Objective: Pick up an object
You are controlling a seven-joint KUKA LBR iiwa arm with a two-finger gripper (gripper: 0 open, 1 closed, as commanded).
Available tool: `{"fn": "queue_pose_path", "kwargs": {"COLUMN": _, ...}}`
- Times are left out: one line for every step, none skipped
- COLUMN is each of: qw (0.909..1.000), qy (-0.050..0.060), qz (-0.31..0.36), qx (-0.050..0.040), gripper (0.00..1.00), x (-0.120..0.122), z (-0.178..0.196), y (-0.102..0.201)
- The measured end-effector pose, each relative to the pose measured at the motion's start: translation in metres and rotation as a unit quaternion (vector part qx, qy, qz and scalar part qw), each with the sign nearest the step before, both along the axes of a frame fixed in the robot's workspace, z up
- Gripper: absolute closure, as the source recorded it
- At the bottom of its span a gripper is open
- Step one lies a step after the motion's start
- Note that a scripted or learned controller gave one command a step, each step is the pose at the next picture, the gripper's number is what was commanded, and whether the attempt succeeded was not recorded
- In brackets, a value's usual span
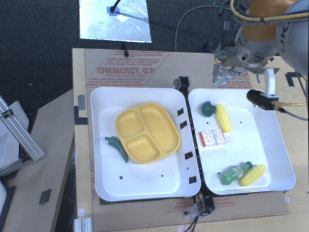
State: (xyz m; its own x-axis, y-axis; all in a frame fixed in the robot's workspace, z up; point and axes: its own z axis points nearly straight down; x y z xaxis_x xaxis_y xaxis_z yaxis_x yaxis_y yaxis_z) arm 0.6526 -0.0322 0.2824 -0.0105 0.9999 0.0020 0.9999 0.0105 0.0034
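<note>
Your gripper (227, 75) hangs above the far rim of the right-hand shallow white bin (280, 144), and from this angle you cannot tell how it is set. Nothing shows beneath it, so call the pick not yet begun.

Your candidates all lie on the bin floors. In the right bin: a small dark green lump (208, 108) touching a yellow corn cob (222, 117) near the far wall, a red and white patterned card (212, 138) mid-bin, and a green bottle (235, 173) touching a yellow banana-like piece (252, 175) at the near edge.

In the left white bin (104, 178) sits a yellow 3-compartment tray (147, 131) with a dark green pepper (117, 146) just beside it.

Everything remains: choose, descend, close, lift. The green lump and corn lie nearest.
</note>
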Motion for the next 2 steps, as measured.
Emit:
{"fn": "queue_pose_path", "kwargs": {"qw": 1.0000, "qy": 0.001, "qz": 0.000, "qx": 0.0001, "gripper": 1.00, "x": -0.001, "z": -0.020, "y": 0.058}}
{"fn": "queue_pose_path", "kwargs": {"qw": 1.0000, "qy": 0.001, "qz": 0.000, "qx": 0.0003, "gripper": 1.00, "x": -0.003, "z": -0.038, "y": 0.116}}
